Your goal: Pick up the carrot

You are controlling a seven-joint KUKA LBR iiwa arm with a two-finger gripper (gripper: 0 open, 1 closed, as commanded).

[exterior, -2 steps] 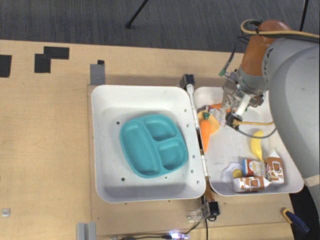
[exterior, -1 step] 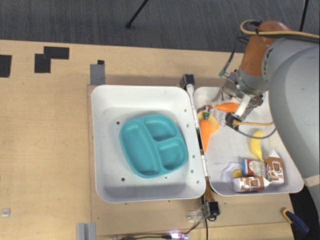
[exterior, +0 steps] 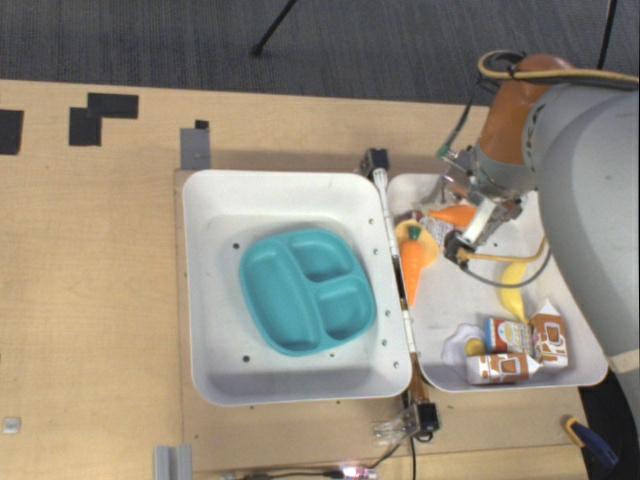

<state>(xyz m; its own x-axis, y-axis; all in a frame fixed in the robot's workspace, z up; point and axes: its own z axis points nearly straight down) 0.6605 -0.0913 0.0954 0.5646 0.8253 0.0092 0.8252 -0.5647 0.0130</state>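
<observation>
The carrot (exterior: 414, 266) lies in the right bin (exterior: 440, 363) against its left wall, thick end at the back and tip pointing to the front. My gripper (exterior: 457, 204) hovers low over the back of that bin, just right of and behind the carrot's thick end. An orange piece (exterior: 453, 215) shows right under the gripper; I cannot tell whether it belongs to the carrot or is held.
A small yellow item (exterior: 407, 232) sits beside the carrot's thick end. A banana (exterior: 512, 288) lies mid-bin, and brown-and-white cartons (exterior: 518, 349) lie at the front right. The left bin (exterior: 215, 368) holds a teal divided plate (exterior: 305, 290).
</observation>
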